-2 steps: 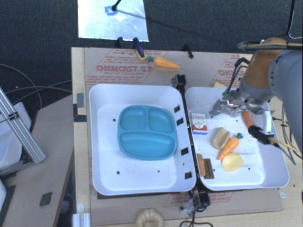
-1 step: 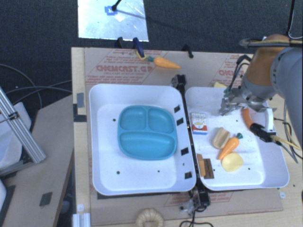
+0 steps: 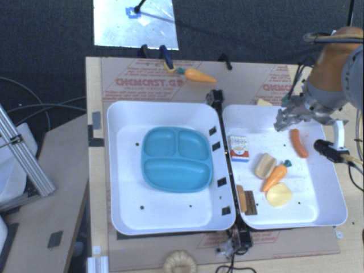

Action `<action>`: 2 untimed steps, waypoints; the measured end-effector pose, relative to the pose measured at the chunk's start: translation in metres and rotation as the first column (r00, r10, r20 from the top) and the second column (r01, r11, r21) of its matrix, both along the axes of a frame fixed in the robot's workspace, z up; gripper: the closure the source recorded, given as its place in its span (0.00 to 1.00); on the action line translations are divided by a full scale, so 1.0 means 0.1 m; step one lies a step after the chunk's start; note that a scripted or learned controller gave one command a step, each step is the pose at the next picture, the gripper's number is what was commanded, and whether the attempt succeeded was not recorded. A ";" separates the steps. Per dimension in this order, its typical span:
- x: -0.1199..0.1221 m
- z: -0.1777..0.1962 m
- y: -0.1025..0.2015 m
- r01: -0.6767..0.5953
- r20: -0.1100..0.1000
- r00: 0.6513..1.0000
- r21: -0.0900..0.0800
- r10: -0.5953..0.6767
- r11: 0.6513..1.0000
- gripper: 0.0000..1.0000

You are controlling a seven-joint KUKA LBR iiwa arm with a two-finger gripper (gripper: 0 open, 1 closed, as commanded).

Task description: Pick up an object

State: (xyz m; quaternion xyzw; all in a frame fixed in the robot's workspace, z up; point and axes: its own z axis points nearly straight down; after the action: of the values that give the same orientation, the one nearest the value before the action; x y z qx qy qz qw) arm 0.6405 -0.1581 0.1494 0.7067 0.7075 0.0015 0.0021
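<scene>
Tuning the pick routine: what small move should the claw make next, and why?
Probably shift the claw slightly toward the camera and the arm's side, over the sausage, then descend. The claw hangs above the right bin with nothing seen between its fingers, and the sausage lies closest, apart from the other items.

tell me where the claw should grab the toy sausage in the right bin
Grip the toy sausage across its narrow middle, coming straight down from above. It lies flat and slightly slanted on the right bin floor, apart from the other toys, so both long sides look free for the fingers. The claw sits just up-left of it.
</scene>
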 end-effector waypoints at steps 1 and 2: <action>0.01 0.65 0.01 -0.003 0.003 1.000 -0.001 0.003 1.000 1.00; 0.02 0.76 0.01 -0.004 -0.001 1.000 0.000 0.004 1.000 1.00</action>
State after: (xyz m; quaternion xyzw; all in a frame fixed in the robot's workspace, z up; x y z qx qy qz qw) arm 0.6421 -0.1570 0.2254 0.7053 0.7089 0.0012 0.0016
